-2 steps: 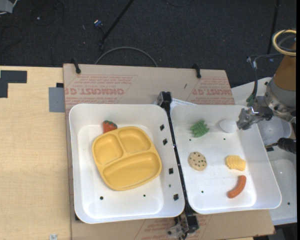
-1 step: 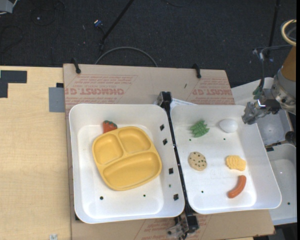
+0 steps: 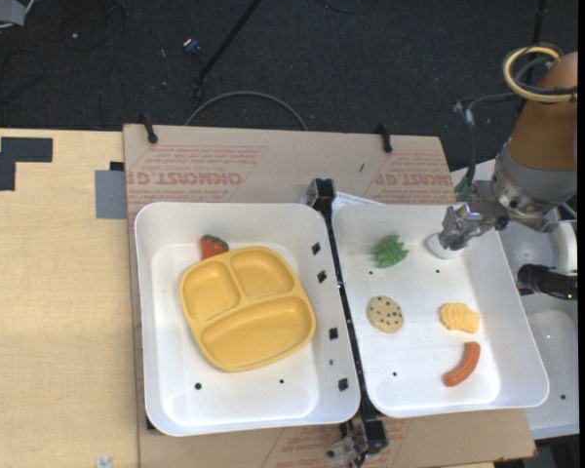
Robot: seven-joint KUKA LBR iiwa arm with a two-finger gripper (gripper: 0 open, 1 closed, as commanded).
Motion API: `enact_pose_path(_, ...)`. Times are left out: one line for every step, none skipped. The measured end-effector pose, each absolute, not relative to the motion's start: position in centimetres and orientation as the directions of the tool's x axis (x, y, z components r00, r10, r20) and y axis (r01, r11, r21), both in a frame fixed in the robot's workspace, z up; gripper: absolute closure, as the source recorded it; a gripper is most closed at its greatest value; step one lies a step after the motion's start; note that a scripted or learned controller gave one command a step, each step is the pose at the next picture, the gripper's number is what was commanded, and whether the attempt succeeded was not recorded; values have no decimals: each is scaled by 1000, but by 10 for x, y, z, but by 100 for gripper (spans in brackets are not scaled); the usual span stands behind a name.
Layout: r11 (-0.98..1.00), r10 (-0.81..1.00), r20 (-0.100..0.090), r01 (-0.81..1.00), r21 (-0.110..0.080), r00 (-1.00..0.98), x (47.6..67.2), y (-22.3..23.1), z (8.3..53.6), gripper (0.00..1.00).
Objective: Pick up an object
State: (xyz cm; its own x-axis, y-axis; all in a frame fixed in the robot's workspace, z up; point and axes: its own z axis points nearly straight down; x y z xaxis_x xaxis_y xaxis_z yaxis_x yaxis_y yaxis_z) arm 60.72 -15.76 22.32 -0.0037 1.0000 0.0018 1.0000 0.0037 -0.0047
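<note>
In the right bin (image 3: 512, 359), four small toy foods are lying well apart on the smooth white floor: a bumpy green piece (image 3: 390, 252), leafy or floret-like in outline, is sitting toward the back; a round tan cookie (image 3: 384, 314) speckled with dark chips is resting near the dividing edge; a ridged, shell-shaped yellow piece (image 3: 459, 318) is lying to its right; and a curved, glossy orange-red sausage (image 3: 461, 364) is lying nearest the front. The hand (image 3: 452, 234), a cluster of grey metal, is hovering over the bin's back right corner, close to a small pale round patch on the floor there, and nothing is showing between its fingers; at this size I cannot tell whether they are spread or closed. Above it the arm (image 3: 541, 135) is reaching in, its tan-orange band catching the light. In the left bin (image 3: 175, 398), a matte yellow plastic plate (image 3: 246, 305) with rounded corners and three shallow compartments is sitting at a tilt, and a small red piece with a green top (image 3: 213, 246), possibly a toy strawberry, is touching its back left rim. Both bins are resting on a sheet of printed brown cardboard (image 3: 273, 164), which is lying on the pale wood-grain counter (image 3: 49, 310).
</note>
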Motion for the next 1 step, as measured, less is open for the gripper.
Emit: enact_pose_path(5, 1000, 1, 1000, -3, -5, 610, -107, 232, 100)
